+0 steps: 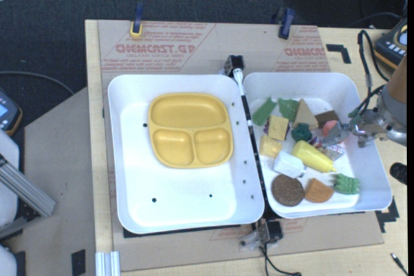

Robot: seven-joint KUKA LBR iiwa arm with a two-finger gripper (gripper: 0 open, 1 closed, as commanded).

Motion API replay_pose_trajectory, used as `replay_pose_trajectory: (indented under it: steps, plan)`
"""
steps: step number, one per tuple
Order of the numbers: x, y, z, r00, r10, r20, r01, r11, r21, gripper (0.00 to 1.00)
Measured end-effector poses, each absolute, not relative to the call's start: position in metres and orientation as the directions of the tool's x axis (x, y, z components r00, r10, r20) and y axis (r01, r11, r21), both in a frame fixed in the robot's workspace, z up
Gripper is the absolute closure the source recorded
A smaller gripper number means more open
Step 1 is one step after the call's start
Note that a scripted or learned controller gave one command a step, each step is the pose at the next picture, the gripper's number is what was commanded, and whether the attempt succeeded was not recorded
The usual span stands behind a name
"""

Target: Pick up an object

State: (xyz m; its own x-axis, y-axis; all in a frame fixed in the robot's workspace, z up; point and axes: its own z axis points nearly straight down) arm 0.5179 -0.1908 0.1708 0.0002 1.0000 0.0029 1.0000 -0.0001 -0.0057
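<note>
1. Reaching in from the right, the gripper [354, 128] sits low over the right side of the right bin [372, 168], just beside the toy pile; whether it is spread or closed cannot be told at this size, and nothing can be seen held in it
2. One grey arm [396, 100] leads off the right edge behind it
3. Candidate objects all lie in that right bin, heaped from its middle to its front wall
4. One yellow bottle-shaped toy [314, 156] lies tilted in the centre of the pile, glossy and rounded
5. One pale yellow block [279, 127] sits upper left of it, and one smaller pale yellow piece [270, 148] lies just below that block
6. One white rounded piece [289, 165] touches the bottle's lower left end
7. Two flat round discs rest near the front: one dark brown cookie [287, 191] and one orange cookie [318, 191], side by side
8. One bright green leafy toy [346, 184] lies at the front right, beside the orange disc
9. Two green wedge pieces [275, 109] lean at the back of the pile, near the divider
10. One tan wedge [306, 116], one dark teal piece [301, 134] and one pinkish-red piece [330, 129] crowd the middle right, closest to the gripper
11. Two white bins stand side by side on one cardboard sheet [162, 48]
12. One yellow divided plate [191, 128] with three compartments lies in the left bin [181, 203], toward its back
13. Two blue clamps [285, 22] grip the sheet's far edge
</note>
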Motion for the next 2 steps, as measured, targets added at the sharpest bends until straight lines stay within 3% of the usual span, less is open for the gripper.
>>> replay_pose_trajectory:
  steps: [1,2]
  plan:
    - [0.520,-0.195,0.126,0.000,1.000,0.003,1.000,0.000,-0.006,0.00]
    - [0.527,-0.199,0.111,0.002,1.000,-0.012,1.000,-0.002,0.026,0.00]
